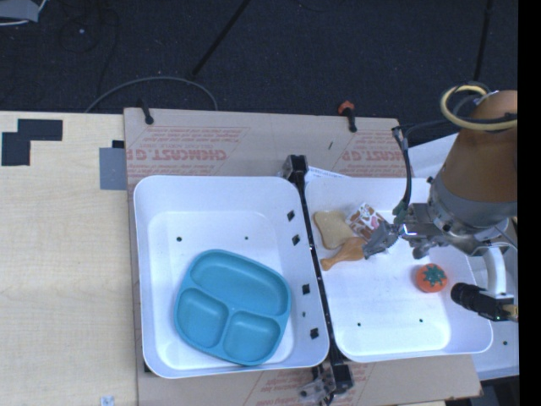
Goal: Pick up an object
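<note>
Spatula (340,242), tan, wooden-looking: lies in right bin (423,332), upper left part, near the divider, just beside a patterned wrapper (365,218). Likely light, stiff, smooth; narrow handle at lower end judged the best hold, broad blade too wide and flat. Gripper (378,239) low at centre-right of frame, tips touching or just beside the handle; open or closed: cannot tell. Orange ball (431,277) well apart, right. Blue tray (232,306) in left bin (161,227).

arm (482,159): cut off at right | gripper (380,239): finger state unclear
</note>
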`<state>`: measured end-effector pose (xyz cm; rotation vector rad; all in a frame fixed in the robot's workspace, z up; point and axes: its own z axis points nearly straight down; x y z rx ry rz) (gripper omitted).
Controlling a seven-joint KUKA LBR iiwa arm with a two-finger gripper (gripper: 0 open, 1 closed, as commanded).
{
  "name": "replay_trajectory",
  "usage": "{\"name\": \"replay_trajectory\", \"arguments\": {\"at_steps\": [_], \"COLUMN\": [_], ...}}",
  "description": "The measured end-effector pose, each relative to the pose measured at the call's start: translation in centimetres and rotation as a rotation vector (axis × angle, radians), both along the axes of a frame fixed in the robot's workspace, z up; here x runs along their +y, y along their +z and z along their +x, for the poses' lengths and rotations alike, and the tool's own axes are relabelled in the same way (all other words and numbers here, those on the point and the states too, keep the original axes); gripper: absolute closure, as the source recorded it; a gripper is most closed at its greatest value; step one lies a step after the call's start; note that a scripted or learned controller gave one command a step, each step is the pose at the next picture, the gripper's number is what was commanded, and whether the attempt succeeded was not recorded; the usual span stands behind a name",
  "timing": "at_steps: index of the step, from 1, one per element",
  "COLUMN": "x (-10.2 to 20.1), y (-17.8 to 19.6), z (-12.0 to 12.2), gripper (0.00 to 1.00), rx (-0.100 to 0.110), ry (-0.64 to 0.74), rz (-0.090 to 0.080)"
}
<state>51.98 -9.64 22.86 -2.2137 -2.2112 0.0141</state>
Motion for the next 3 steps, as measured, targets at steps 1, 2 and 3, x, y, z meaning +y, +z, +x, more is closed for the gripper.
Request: {"name": "replay_trajectory", "arguments": {"at_steps": [1, 2, 3], "x": [0.0, 0.6, 1.0], "y": [0.6, -3.9, -8.3], "z": [0.2, 0.2, 0.3], "gripper": [0.00, 0.00, 0.00], "rx": [-0.011, -0.007, -0.007], "ry": [0.002, 0.001, 0.000], "rz": [-0.001, -0.001, 0.000]}}
